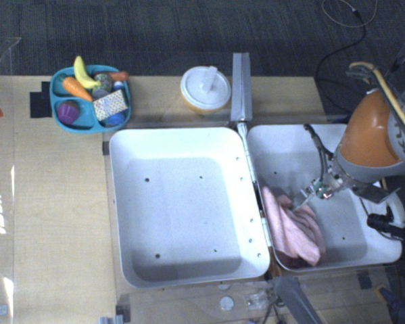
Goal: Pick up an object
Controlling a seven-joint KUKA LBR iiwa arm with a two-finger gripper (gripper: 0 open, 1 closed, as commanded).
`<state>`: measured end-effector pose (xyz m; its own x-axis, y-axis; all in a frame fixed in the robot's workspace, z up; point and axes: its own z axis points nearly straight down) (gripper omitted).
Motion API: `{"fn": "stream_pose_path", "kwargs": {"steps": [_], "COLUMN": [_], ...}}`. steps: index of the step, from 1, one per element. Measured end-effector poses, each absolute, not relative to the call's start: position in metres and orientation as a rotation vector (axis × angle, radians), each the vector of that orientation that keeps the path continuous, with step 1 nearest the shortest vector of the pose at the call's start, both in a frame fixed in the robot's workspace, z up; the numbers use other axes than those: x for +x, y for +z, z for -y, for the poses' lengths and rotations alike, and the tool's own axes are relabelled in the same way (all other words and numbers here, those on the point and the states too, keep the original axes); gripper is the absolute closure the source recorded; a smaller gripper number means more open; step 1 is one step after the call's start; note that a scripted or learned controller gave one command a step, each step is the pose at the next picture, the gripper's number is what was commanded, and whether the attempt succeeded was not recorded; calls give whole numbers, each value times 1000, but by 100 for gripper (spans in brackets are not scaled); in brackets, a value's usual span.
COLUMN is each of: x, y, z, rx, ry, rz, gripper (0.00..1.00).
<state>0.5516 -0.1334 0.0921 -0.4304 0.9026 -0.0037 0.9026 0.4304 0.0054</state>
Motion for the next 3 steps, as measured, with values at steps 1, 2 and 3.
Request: {"fn": "stream_pose_path", "kwargs": {"steps": [1,2,3], "x": [517,544,546], "y": [91,93,91], "z": [92,113,95], "rx": [1262,1891,1887], "ry": [9,4,10], "rz": [-2857,-2503,-2493], "gripper": [0,0,0]}}
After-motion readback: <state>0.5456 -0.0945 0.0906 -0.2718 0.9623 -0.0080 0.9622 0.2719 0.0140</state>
